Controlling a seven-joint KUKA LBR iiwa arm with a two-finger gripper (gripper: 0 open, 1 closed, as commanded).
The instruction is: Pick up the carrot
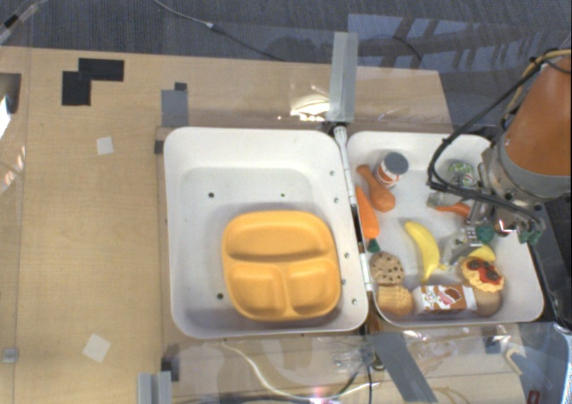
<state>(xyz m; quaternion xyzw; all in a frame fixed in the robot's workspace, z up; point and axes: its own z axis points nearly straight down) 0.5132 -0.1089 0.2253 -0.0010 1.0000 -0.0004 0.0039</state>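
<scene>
Two white bins sit side by side. The left bin (pixel 192 214) holds one yellow divided plate (pixel 280 263). In the right bin (pixel 527 304), one carrot (pixel 367 214) lies against the wall nearest the plate, its green end toward the cookie (pixel 386 267). Beside the carrot lie one sausage (pixel 376 190) and one small can (pixel 390 166); farther off lies one banana (pixel 424 248). The gripper (pixel 474 237) hangs well beyond the banana from the carrot, and how far its claw is open cannot be told.
</scene>
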